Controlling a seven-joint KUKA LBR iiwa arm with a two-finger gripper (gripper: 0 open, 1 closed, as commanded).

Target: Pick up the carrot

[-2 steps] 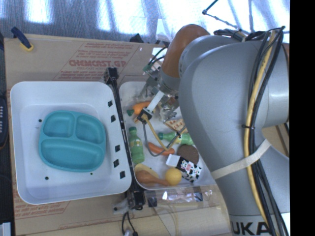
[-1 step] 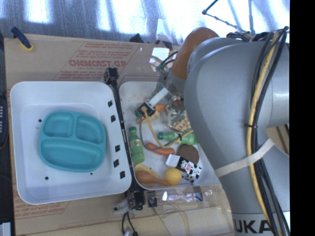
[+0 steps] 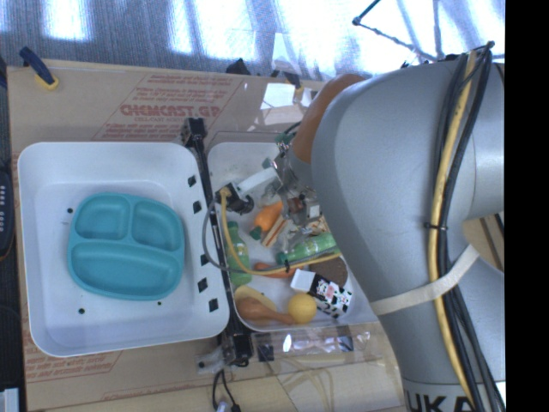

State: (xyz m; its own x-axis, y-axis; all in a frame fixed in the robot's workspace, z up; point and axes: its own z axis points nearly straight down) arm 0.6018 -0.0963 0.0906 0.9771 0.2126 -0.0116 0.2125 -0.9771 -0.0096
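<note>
The arm (image 3: pixel 403 221) reaches in from the right and hangs low over the right bin (image 3: pixel 225 157), its bulk covering much of that bin. The tool (image 3: pixel 296 197) sits among the clutter at the bin's middle; whether it is spread, pressed together or pinching anything I cannot tell, since the wrist and the toys crowd it.

The carrot (image 3: pixel 269 215) lies in the right bin, just left of the tool and very near it, possibly touching. It looks to rest on the other toys rather than hang free, so I judge the pick not yet done: the arm is down at the right spot, but closing on the carrot and the lift are left, as far as this view shows.

Counting: two white bins side by side on the desk (image 3: pixel 129 101). The left bin (image 3: pixel 34 256) holds one teal divided plate (image 3: pixel 127 245) with three compartments. The right bin holds one carrot, one yellow lemon-like ball (image 3: pixel 301 307) near the front, one small black-and-white cow-print box (image 3: pixel 328 293) beside it, one green piece (image 3: pixel 309 247) below the tool, and one tan, pear-like piece (image 3: pixel 257 309) at the front left. More toys lie there, too tangled to count. One yellow-and-blue clamp (image 3: pixel 38 69) sits at the desk's far left corner.
</note>
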